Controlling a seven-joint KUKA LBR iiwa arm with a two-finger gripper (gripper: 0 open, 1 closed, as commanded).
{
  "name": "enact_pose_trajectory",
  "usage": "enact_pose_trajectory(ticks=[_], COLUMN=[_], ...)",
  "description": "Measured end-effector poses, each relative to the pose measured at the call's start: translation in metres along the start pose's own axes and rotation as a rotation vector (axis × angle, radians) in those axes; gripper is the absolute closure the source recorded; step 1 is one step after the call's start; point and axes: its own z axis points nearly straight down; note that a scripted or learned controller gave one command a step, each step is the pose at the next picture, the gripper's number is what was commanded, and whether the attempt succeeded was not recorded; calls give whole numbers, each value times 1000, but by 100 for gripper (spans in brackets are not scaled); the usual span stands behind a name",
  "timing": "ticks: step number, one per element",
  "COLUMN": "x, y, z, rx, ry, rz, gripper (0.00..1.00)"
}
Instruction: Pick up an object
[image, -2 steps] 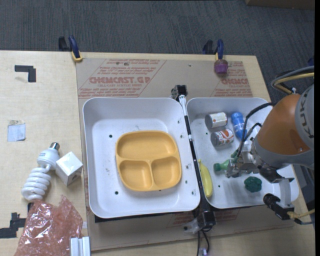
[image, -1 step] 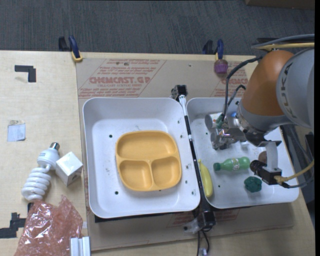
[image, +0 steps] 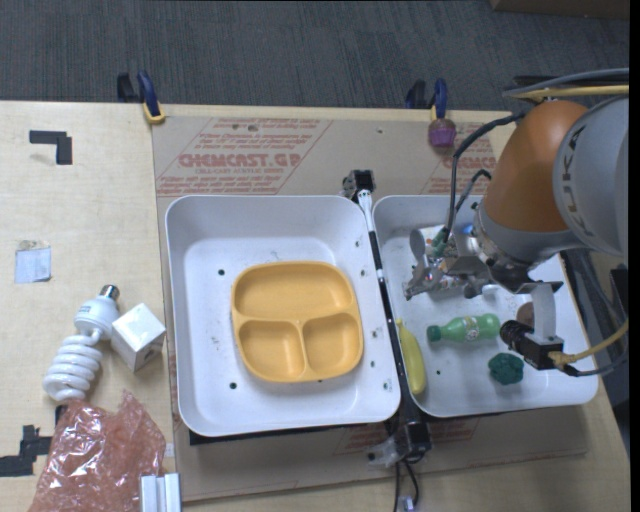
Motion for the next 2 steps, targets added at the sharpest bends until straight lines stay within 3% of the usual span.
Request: enact_pose_trajectory(ticks=[1, 2], x=[-55, -55], y=[27, 27], z=[92, 82], rx=[1, 0], ry=[0, -1], rz=[2, -1], gripper=[0, 100])
